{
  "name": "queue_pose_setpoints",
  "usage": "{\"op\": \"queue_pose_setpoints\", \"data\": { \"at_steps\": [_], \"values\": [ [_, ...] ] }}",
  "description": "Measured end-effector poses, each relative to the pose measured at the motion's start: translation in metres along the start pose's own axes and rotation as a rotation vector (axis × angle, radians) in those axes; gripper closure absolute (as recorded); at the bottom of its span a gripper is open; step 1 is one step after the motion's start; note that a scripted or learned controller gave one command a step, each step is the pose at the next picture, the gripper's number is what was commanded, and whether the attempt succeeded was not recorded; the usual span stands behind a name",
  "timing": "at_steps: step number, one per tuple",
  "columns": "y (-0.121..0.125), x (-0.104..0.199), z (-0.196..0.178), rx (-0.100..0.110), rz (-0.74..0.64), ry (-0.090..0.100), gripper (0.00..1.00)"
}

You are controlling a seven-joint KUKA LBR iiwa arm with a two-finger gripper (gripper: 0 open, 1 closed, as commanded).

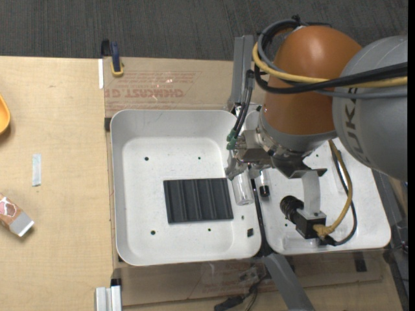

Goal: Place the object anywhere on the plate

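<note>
fingers [241, 179]: low over the seam between the two bins - how far apart they stand cannot be told.
object [242, 190]: small clear piece just below the fingers, long axis roughly up-down in the view; held or not, unclear.
plate [198, 199]: dark ribbed rectangle in the left bin [130, 173], just left of the fingers, long axis left-right.
room: bare white floor on every side of the plate.

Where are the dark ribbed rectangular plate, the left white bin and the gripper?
dark ribbed rectangular plate [198, 199], camera view, middle of its grooved top.
left white bin [139, 144], camera view, bare floor near its upper left corner.
gripper [241, 185], camera view, low end at the plate's right edge.
</note>
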State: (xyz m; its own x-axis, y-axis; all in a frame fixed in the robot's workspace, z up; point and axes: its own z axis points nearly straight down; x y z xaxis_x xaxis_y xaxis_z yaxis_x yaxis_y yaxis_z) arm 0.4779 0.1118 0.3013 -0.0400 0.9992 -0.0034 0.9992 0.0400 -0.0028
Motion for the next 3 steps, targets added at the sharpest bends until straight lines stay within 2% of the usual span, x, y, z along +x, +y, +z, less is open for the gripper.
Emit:
{"op": "queue_pose_setpoints", "data": {
  "at_steps": [1,2,3],
  "values": [
    [-0.001,-0.011,0.097,0.003,-0.076,0.001,1.0],
    [0.0,-0.011,0.074,-0.001,-0.175,0.002,1.0],
    [0.0,0.006,0.035,-0.001,-0.382,0.001,1.0]
  ]
}}
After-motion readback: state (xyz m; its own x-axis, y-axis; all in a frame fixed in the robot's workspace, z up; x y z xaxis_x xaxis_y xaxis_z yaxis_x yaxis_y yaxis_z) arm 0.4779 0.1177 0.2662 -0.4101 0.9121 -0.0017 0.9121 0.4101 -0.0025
